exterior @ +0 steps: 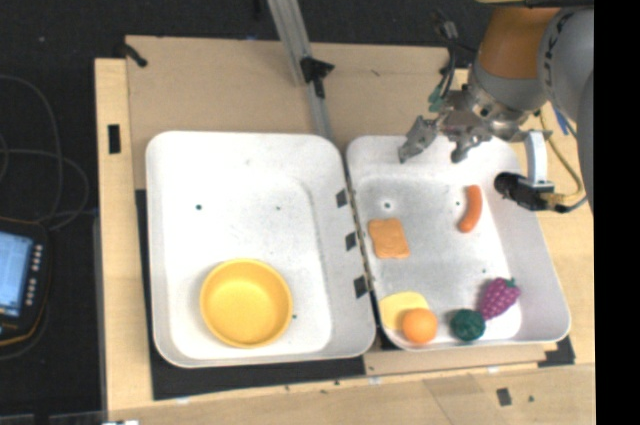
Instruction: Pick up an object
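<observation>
White plastic formed both shallow bins on the bench, and in the camera view the gripper [440, 145] hung over the far edge of the right bin [545, 258]. Its two fingers [413, 145] were spread apart with nothing between them, the tips angled down toward the bin's far rim. Above them rose the grey wrist and the orange band [520, 13] of the arm.

Every loose object lay toward the near side of the fingers. Closest was an orange sausage-shaped piece [469, 209], a short way nearward and slightly to the right of the fingertips, lying upright along the bin floor. A tan, square cracker-like slab [388, 238] sat nearward and to the left of the fingers, close to the bin's left wall. Well apart from the fingers, along the near rim, four pieces were gathered: a pale yellow piece [400, 302] with an orange ball [419, 325] touching its near edge, a dark green lump [466, 324] just beside the ball, and a purple bunch of grapes [498, 297] just beside the lump on the right.

Far to the left of the fingers, the left bin [240, 173] held a yellow bowl [246, 302] in its near part, standing open side up. A grey metal post [285, 8] slanted away beyond the bins, left of the gripper, and a dark handheld screen [15, 278] lay at the far left edge off the bench.
</observation>
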`<action>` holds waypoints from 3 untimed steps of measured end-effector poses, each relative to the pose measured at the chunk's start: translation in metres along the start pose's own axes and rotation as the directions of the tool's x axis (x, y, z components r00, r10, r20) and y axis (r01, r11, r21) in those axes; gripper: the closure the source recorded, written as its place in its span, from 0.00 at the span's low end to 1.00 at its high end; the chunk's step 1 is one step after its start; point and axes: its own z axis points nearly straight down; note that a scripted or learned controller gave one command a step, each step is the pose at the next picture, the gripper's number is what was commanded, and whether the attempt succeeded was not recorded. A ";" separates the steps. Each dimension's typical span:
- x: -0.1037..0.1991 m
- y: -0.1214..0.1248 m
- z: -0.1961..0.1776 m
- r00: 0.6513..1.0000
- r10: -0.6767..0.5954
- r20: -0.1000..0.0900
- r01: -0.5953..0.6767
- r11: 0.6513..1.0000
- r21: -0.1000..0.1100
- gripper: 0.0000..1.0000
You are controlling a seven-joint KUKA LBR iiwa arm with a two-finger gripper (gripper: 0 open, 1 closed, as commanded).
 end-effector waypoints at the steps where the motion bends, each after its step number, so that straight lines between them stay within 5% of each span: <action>1: 0.000 0.000 0.000 1.000 0.000 0.001 0.000 1.000 0.000 0.00; 3: -0.011 0.003 0.089 1.000 0.004 0.002 -0.004 1.000 0.005 0.00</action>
